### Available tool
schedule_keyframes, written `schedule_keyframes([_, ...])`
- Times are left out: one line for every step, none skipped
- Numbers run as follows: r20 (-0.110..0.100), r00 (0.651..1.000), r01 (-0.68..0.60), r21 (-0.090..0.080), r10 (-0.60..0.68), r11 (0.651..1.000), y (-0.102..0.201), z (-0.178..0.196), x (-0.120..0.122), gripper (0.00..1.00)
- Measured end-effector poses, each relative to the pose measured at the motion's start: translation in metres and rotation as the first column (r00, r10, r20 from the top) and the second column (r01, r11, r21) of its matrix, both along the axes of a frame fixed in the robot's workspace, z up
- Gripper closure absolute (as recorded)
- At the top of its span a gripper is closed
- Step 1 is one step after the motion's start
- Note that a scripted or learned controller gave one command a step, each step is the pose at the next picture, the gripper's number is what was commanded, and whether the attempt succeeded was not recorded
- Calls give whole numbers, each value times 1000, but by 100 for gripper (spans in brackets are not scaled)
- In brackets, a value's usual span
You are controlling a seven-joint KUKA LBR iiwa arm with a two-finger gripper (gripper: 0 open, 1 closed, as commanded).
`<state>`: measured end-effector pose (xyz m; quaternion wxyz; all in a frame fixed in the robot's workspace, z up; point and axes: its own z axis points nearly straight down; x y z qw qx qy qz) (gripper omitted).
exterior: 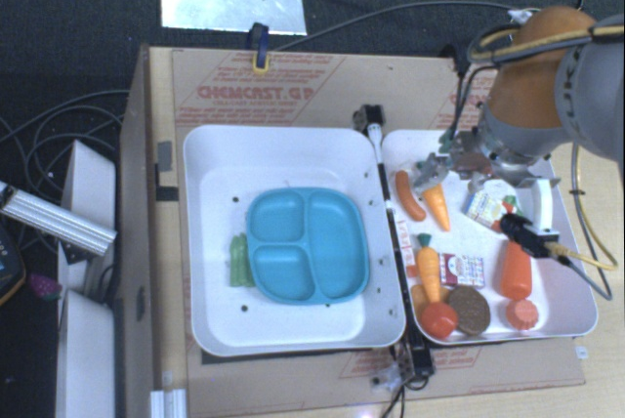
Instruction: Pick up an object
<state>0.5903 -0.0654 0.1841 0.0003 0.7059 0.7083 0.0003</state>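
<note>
So I'm hovering over the right-hand shallow white bin (584, 313) with my two-finger gripper (437, 168) sitting near its far-left corner, just above the toy veg. Honestly can't tell from this angle how my gripper is set, and I see nothing in it, so I'm calling it empty-handed for now.

Closest candidates: a small orange plastic carrot (437, 207) right below me, and an orange-red plastic hot dog sausage (408, 195) just beside it toward the bin's left wall. I'd go for the carrot. It looks like hollow hard plastic, so light and stiff, no crush worries, but smooth and tapered, meaning it'll probably squirt out if I pinch near the tip. My plan would be to grab across the fat middle, squeezing at right angles to its length.

The sausage is touching-close to it, so a finger could land on that instead. The rest of the bin is crowded too: another carrot with a green top (428, 261), a little red and white box (463, 269), a big orange-red bottle-shaped piece (516, 271), a brown round cookie-like disc (470, 310).

Left white bin (215, 162) just has a blue divided plate (307, 244), not my problem.
</note>
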Motion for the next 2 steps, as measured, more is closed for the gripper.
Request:
schedule_keyframes([0, 1000, 1, 0, -1, 1000, -21, -100, 20, 0])
schedule_keyframes([2, 1000, -1, 0, 1, 1000, -20, -90, 21, 100])
